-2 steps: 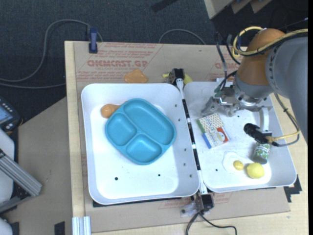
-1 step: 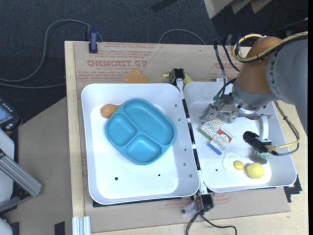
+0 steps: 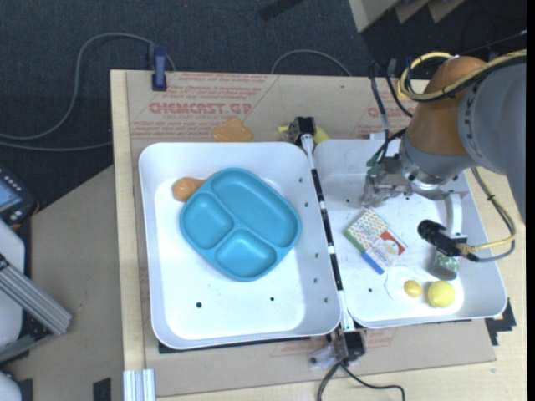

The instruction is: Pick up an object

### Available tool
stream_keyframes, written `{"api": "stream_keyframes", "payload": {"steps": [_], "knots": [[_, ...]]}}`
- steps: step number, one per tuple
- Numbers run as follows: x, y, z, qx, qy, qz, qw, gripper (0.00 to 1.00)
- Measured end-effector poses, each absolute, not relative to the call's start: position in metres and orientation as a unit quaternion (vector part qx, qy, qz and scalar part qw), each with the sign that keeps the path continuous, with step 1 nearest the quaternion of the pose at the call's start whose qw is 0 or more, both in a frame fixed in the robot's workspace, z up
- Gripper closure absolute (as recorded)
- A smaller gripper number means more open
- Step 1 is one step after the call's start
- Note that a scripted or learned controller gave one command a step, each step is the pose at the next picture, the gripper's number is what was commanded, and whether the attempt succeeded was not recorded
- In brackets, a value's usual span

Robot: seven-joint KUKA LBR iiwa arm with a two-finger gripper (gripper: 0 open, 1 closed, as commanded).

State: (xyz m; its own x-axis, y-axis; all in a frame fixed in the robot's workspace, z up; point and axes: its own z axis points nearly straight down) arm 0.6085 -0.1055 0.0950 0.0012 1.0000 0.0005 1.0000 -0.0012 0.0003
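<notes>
Currently, tool (image 3: 383, 184): hanging over the far part of the right bin (image 3: 359, 297); how wide it is standing I cannot tell from this angle.
Task's thing: the small printed packet (image 3: 375, 238) is lying flat and slantwise in the middle of the right bin, just near of the tool and apart from it.
Handling: it is looking thin and light, probably giving a little when squeezed; a glossy face may be slipping.
Hold: across its narrow width, I am judging, low down, since it is offering little height.
Neighbours: a yellow ball (image 3: 440, 292) and a smaller yellow piece (image 3: 412, 288) are sitting to its near right, apart.
Edges: the bin's left wall is running close to the packet's left.
Open room: bare floor is lying far of the packet and near-left of it.
Left bin (image 3: 167, 307): a blue divided plate (image 3: 241, 222) is sitting there, well clear.
</notes>
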Motion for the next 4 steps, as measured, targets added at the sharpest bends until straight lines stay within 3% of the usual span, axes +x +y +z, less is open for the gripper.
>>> {"api": "stream_keyframes", "payload": {"steps": [1, 2, 3, 4], "knots": [[0.608, -0.105, 0.095, -0.708, -0.707, -0.0002, 0.0, 0.0], [0.573, -0.106, 0.084, -0.707, -0.707, 0.0007, 0.002, 0.0], [0.574, -0.106, 0.094, -0.708, -0.707, -0.0003, 0.0, 1.0], [0.574, -0.106, 0.094, -0.708, -0.707, -0.0002, 0.0, 0.0]]}}
